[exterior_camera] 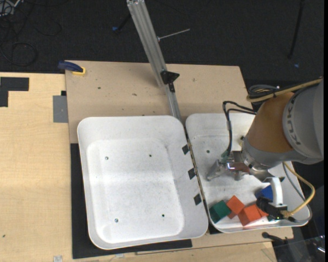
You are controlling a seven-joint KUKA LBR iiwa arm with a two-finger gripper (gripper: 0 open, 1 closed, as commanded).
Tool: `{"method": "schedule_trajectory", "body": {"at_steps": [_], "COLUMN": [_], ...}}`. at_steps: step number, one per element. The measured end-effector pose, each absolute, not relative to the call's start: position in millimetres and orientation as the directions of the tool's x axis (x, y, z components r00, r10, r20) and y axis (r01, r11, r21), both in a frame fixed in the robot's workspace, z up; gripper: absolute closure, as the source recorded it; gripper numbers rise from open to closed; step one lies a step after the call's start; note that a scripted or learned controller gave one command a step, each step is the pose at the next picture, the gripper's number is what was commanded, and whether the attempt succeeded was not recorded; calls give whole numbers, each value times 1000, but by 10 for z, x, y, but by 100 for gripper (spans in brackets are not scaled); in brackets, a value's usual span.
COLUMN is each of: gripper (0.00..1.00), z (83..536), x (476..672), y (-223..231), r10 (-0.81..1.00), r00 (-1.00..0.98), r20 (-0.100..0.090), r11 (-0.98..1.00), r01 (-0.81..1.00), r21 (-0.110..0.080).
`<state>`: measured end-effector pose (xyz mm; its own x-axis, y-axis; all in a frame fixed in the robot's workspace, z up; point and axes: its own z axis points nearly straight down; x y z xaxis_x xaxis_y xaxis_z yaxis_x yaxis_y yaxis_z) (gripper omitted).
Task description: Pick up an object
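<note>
My gripper [217, 170] hangs over the middle of the right bin [208, 132], pointing toward the bin's left side, with bare white floor beneath it. The objects lie in a cluster at that bin's near end. A green block [220, 210] sits beside an orange block [235, 204], and a second orange-red block [250, 215] lies just right of them. A blue object [265, 192] and a white piece [276, 190] lie further right, under the wrist. The gripper is apart from all of them, a short way beyond the green block.
The left bin [134, 179] sits directly beside the right one, with black clips [190, 172] along the shared rim. A slanted aluminium rail [150, 40] rises behind the bins. Cables [228, 119] loop off the arm over the right bin's far end.
</note>
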<state>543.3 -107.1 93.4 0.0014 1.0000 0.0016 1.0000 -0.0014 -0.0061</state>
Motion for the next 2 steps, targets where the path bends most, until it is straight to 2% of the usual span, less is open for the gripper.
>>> {"method": "schedule_trajectory", "body": {"at_steps": [1, 2], "gripper": [0, 100], "z": [929, 1027], "x": [5435, 5430], "y": [-1087, -1100], "r10": [1000, 1000], "r00": [6, 13], "r20": [2, 3], "r11": [-6, -13], "r01": [1000, 1000], "r21": [-3, -4]}}
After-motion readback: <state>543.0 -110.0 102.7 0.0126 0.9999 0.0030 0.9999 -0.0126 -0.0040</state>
